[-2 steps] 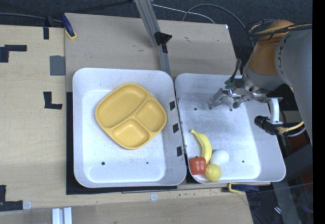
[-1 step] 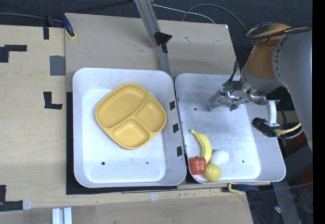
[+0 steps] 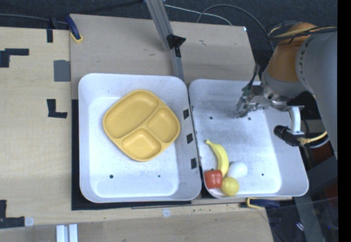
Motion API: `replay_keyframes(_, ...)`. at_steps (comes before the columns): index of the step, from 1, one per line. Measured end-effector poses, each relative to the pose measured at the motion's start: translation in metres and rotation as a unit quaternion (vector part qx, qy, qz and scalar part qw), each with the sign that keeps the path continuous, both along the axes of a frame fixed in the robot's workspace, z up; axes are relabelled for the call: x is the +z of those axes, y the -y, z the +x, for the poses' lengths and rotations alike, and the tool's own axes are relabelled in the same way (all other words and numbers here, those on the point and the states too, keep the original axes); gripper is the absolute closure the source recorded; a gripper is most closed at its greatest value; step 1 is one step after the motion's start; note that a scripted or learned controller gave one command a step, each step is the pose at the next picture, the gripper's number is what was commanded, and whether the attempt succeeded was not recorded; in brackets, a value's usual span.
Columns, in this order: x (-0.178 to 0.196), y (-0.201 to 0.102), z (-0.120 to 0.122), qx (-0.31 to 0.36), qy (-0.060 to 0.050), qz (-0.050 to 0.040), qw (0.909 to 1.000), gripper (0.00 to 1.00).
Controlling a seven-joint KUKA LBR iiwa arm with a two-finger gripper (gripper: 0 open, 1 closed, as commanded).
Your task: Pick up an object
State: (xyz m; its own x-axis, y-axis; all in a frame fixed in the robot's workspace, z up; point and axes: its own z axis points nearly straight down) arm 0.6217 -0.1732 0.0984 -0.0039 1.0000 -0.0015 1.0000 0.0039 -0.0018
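Bins, two of them, sit side by side on the bench: the left bin (image 3: 93,180) lies well to the left of the gripper (image 3: 245,105) and holds one yellow divided plate (image 3: 141,124) with three compartments, tilted at an angle to the bin walls. The right bin (image 3: 285,175) has the gripper low over its far part, over bare floor and apart from every object. Four small things cluster in that bin's near-left corner, below and a little left of the gripper: one banana (image 3: 219,156) curving down toward the others, one red piece of fruit (image 3: 213,179) whose kind is hard to make out, one white egg-shaped object (image 3: 238,169) and one yellow round fruit (image 3: 230,186), all touching or just beside one another and partly overlapping, so their edges are hard to separate. The gripper is small and dark against the arm (image 3: 307,65); I cannot tell how far it is open, and nothing can be seen between its tips. The arm is cut off at the right. Behind and left of the gripper, one grey slanted pole (image 3: 156,5) crosses the bench (image 3: 33,125), and thin cables (image 3: 219,13) loop beyond it.
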Motion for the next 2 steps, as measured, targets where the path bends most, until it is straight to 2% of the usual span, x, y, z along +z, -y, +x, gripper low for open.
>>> replay_keyframes(2,0.127,0.000,-0.002,-0.001,0.004,-0.0001,1.0000,1.00)
